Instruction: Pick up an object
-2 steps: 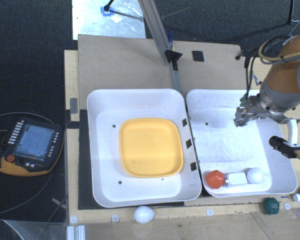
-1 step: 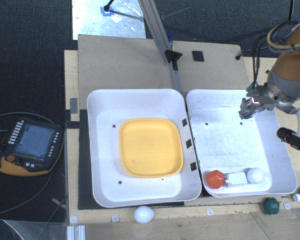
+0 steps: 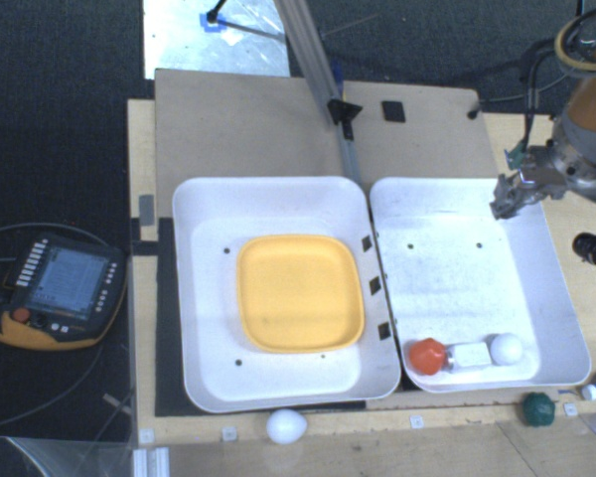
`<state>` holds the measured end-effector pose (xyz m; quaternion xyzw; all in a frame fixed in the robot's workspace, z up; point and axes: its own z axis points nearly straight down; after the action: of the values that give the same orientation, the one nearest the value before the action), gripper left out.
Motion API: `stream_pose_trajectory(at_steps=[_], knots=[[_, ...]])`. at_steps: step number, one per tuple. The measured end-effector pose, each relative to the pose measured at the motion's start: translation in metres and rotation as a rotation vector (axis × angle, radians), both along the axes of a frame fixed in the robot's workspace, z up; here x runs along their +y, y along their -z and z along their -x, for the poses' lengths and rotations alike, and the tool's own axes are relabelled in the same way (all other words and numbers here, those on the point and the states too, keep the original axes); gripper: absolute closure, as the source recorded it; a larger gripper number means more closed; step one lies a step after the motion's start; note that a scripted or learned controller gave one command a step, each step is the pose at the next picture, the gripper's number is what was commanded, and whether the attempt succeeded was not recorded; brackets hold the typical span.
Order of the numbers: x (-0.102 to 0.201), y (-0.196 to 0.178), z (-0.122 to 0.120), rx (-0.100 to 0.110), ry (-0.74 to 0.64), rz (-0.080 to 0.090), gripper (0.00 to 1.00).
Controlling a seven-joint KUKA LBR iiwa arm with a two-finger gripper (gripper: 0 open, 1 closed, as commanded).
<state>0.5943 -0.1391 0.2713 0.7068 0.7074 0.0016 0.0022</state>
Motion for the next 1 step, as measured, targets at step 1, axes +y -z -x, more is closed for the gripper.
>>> stream_pose_trajectory(at_steps=[1], knots=[[0.0512,0.0019,0.0233,0.004,-0.003,-0.002,1.0]])
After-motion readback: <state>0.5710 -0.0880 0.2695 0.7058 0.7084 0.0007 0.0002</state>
